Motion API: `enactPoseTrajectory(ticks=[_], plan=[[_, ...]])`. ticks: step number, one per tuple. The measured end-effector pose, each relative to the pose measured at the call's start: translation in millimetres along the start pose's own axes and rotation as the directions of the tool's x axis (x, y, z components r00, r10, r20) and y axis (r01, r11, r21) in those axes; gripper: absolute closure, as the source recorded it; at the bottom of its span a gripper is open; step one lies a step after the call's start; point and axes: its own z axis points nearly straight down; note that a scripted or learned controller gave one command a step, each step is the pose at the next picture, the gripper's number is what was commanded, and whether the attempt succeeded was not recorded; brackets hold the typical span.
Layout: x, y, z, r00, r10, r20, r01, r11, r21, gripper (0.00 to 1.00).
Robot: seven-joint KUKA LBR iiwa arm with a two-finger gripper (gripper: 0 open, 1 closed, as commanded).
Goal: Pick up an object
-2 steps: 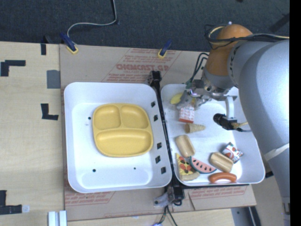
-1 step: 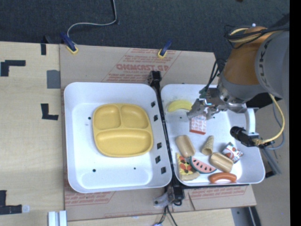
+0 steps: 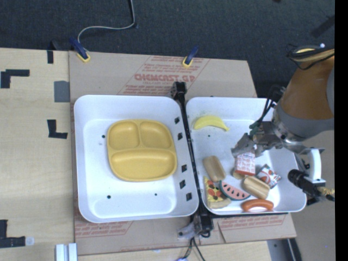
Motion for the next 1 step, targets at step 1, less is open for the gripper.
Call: enactPoseTrajectory(ticks=[1], plan=[[-45.5,-15.4,-10.4,1.000,0.001,0.000,-0.001,1.000,-0.001,1.00]])
